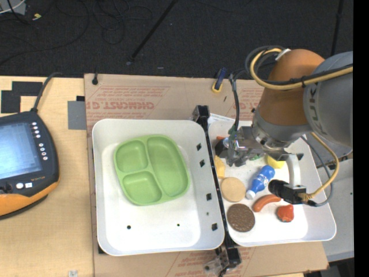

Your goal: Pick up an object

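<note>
The orange-banded wrist (288, 91) is lowered over the right bin (323, 227) so a toy can be reached, though the jaws' state cannot be told.

A pale wooden counter (34, 235) is seen across the lower part of the frame. On it, a sheet of brown cardboard (144, 97) with red printing is laid from the centre toward the right. Two shallow white bins are set side by side on the cardboard: the left bin (109, 224) at the centre of the frame, the right bin (320, 227) at the lower right, their inner walls touching. A handheld control pendant (23, 160) with a lit screen is rested on the counter at the left edge.
</note>
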